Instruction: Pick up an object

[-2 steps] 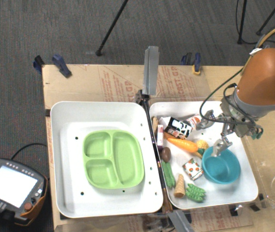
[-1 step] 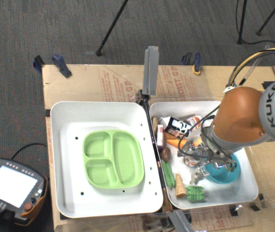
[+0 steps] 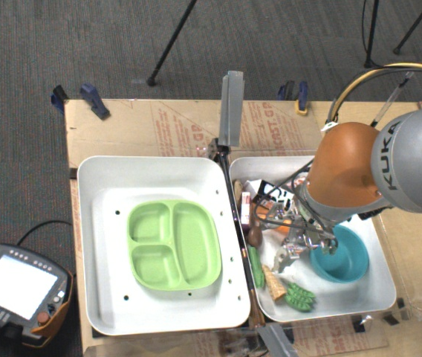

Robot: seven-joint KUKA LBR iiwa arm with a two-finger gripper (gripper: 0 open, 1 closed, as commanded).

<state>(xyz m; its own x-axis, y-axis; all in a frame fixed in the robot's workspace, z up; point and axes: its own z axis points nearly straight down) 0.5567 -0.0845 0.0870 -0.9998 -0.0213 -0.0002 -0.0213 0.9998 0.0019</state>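
Note:
My gripper (image 3: 305,250) hangs low over the right bin (image 3: 380,288), under the orange wrist band. It is open: one finger (image 3: 282,259) points down beside the left of a blue bowl (image 3: 345,260), the other sits over the bowl's rim. Nothing shows between them. Just below lie a tan cone (image 3: 274,283) and a green knobbly toy (image 3: 299,297). A dark green stick (image 3: 258,270) and a brown piece (image 3: 255,234) lie along the bin's left wall. A black-and-white packet (image 3: 274,193) is partly hidden under the wrist.
The left bin (image 3: 99,199) holds a light green divided plate (image 3: 174,244). A metal post (image 3: 232,117) stands at the back of the rim the two bins share. Clamps sit on the bench's far edge. A teach pendant (image 3: 18,292) lies on the floor at the lower left.

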